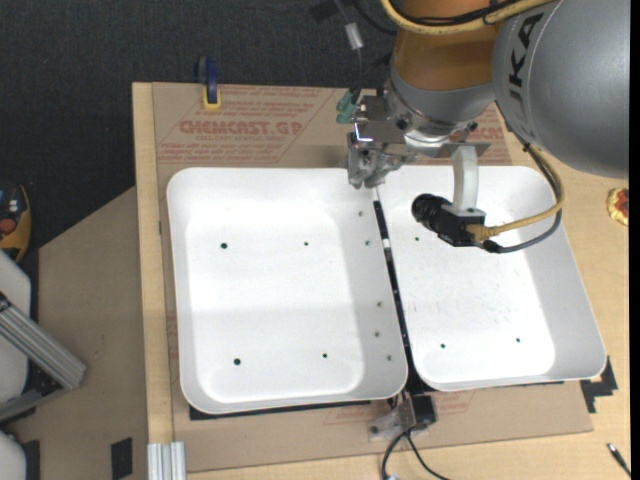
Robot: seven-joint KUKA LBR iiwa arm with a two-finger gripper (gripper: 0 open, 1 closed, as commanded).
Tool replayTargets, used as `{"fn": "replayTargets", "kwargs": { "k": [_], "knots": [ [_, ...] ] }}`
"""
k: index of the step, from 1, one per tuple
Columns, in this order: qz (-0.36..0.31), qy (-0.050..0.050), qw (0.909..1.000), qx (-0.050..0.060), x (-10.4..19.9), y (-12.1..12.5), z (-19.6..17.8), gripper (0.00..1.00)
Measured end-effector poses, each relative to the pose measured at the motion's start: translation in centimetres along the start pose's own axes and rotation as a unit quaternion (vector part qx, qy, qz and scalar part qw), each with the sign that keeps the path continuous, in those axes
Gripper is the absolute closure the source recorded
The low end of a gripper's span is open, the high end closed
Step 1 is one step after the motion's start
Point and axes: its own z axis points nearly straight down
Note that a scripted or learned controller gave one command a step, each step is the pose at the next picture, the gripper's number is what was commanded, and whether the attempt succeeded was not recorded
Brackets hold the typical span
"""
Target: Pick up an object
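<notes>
Above rear rim of smooth white left bin (185, 268): metal claw (366, 171), finger state unclear.

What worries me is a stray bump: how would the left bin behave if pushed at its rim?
The left bin looks thin and shallow, so probably light and apt to slide or flex. The right bin touches its side, so it may brace it.

bins (270, 298): smooth white plastic, slight sheen
board (250, 118): matt brown cardboard with red print
arm (570, 58): smooth grey casing, glossy orange band
gripper (368, 166): bare metal, dull shine
clamp (209, 80): blue and yellow plastic
cable (520, 230): smooth tan sheath
</notes>
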Motion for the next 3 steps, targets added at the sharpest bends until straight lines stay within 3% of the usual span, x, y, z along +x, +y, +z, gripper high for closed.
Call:
{"fn": "replayTargets", "kwargs": {
  "k": [1,2,3],
  "knots": [
    [0.0,0.0,1.0,0.001,-1.6,-1.0,-2.7,1.0],
    [0.0,0.0,1.0,0.0,-3.1,-3.8,-6.0,1.0],
    [-0.003,0.0,1.0,0.006,1.3,2.0,4.1,1.0]
  ]
}}
